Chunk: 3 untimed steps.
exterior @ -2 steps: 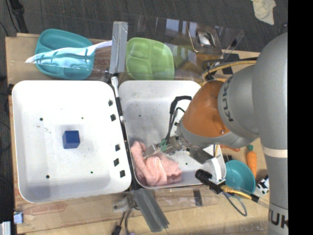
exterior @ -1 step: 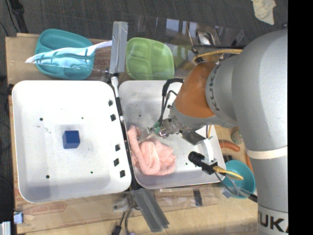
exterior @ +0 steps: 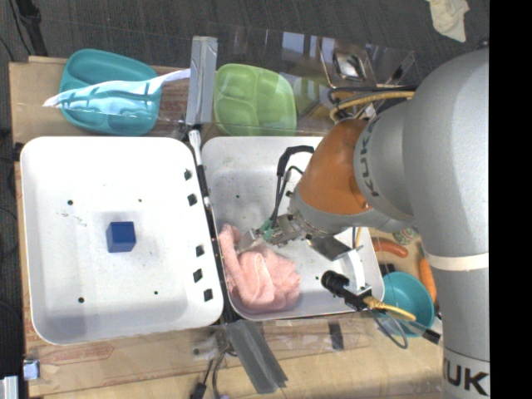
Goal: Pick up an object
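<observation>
Gripper (exterior: 270,233) low in right bin (exterior: 241,160), tip just above pink cloth (exterior: 259,277); opening cannot be told. Cloth lies bunched at that bin's near-left corner. Blue cube (exterior: 121,236) sits in left bin (exterior: 100,160), well apart from cloth.

Robotics lab — arm (exterior: 432,165), taped bins (exterior: 50,173)

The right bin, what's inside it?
Inside the right bin lies a fluffy pink cloth, near its front wall. The gripper reaches in just above the cloth. The arm covers the bin's right part, so anything there is hidden.
</observation>
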Each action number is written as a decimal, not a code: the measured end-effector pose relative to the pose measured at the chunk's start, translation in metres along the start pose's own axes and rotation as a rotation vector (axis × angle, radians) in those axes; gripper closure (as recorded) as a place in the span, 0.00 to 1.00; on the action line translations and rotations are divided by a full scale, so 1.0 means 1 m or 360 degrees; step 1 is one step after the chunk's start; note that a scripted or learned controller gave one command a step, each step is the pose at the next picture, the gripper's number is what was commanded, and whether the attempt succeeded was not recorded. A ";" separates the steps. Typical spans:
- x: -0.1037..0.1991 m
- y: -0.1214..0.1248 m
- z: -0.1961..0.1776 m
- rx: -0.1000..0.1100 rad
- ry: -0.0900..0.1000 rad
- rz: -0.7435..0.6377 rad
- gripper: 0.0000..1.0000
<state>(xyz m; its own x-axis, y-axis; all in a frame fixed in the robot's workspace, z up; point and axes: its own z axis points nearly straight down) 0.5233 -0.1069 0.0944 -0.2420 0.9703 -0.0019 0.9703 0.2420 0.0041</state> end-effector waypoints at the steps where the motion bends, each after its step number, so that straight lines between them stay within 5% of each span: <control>1: 0.001 0.001 -0.010 0.0001 0.0005 -0.0007 1.00; 2: 0.001 0.001 -0.010 0.0001 0.0004 -0.0008 0.00; 3: 0.004 0.023 0.002 0.0008 0.0002 0.0194 0.00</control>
<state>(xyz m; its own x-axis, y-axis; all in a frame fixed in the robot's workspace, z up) 0.5442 -0.0973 0.0928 -0.1222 0.9925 -0.0005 0.9925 0.1222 -0.0009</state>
